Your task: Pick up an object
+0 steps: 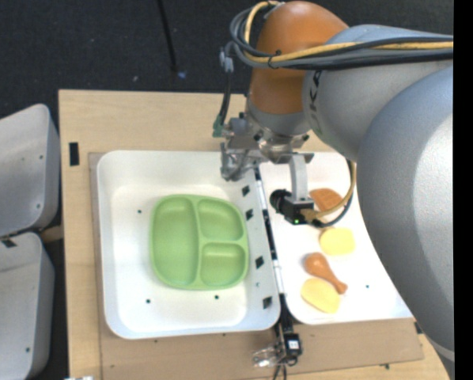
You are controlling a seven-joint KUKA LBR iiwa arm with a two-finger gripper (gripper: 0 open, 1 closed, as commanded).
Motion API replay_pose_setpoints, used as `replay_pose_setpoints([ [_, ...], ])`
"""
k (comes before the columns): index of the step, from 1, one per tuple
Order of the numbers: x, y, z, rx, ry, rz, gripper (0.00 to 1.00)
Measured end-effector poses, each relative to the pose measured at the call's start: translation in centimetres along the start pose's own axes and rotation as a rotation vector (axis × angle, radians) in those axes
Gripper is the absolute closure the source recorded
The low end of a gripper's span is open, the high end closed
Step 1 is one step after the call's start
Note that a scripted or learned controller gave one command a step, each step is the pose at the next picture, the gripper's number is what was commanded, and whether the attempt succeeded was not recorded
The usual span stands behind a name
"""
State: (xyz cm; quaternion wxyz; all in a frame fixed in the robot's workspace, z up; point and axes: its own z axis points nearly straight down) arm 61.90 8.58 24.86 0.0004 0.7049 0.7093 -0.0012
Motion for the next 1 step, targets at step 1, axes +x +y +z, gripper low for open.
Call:
replay_pose_setpoints([
  [1,0.38,1.32,0.84,-0.003,0.0,0.001,1.0],
])
